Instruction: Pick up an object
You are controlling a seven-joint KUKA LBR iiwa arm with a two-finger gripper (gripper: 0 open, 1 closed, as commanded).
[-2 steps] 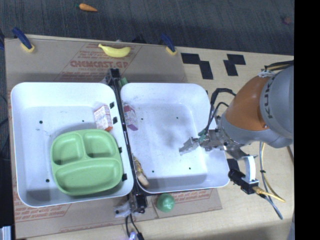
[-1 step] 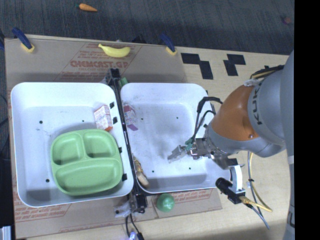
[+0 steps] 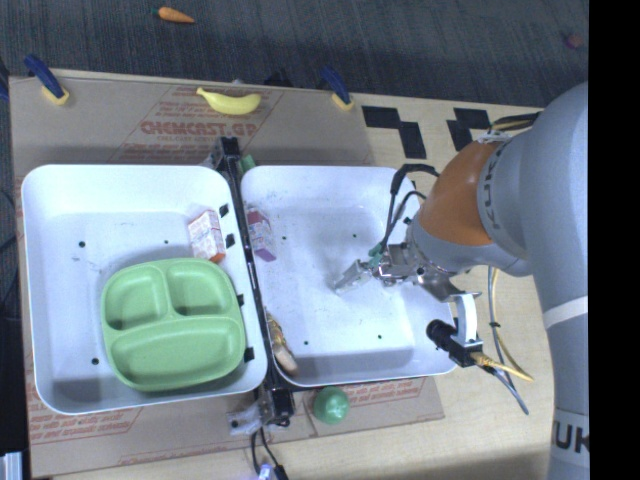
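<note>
While nothing sits between its spread fingers, the hand hangs low in the right bin; a small packet lies beyond it toward the divider, above cardboard-covered desk and dark carpet.

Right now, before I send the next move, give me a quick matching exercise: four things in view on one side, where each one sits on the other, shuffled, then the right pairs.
Things:
1. green tray
2. banana
3. green ball
4. hand

Places:
A. on the cardboard, near edge, just outside the right bin
B. over the right bin's floor
C. in the left bin
D. on the cardboard beyond the bins

Pairs: 1-C, 2-D, 3-A, 4-B
</note>
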